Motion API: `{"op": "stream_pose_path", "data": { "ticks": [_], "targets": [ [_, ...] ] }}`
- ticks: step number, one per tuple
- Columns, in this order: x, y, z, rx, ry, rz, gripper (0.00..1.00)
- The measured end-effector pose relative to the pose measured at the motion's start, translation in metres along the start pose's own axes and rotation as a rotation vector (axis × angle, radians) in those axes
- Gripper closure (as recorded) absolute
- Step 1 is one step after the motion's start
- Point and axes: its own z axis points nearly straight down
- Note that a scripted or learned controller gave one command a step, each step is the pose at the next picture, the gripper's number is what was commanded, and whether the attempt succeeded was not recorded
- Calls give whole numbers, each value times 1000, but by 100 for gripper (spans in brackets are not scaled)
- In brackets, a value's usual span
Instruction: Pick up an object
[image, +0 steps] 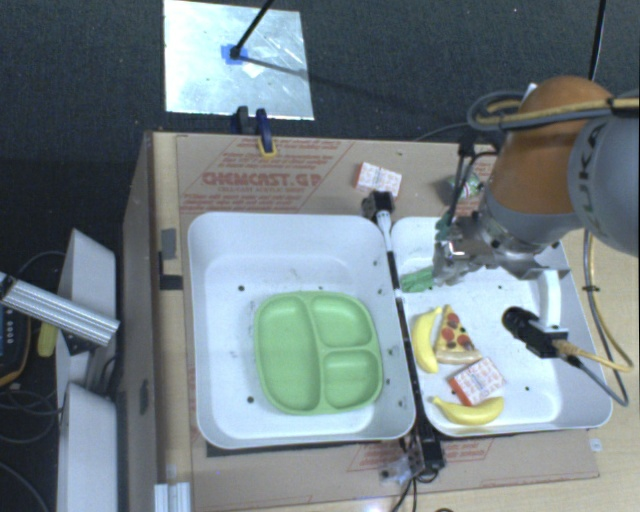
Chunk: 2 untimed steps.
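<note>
the gripper (450, 255) hangs low in the right bin (585, 400), above the pizza slice (457, 336); whether it grips anything, i cannot tell. nothing looks lifted: two bananas (427, 340) and a red packet (478, 379) lie beside that slice.

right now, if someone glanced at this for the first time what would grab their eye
Probably the green divided plate, alone in the left bin. Next, the grey arm with its orange band, reaching in over the right bin near a green object at its far left side. In front of it lie two bananas, a toy pizza slice and a small red-and-white packet.
</note>
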Motion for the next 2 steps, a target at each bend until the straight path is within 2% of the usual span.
{"op": "stream_pose_path", "data": {
  "ticks": [1,2],
  "targets": [
    [-65,-3,39,5,-2,2,100],
    [-65,-3,39,4,-1,2,0]
  ]
}}
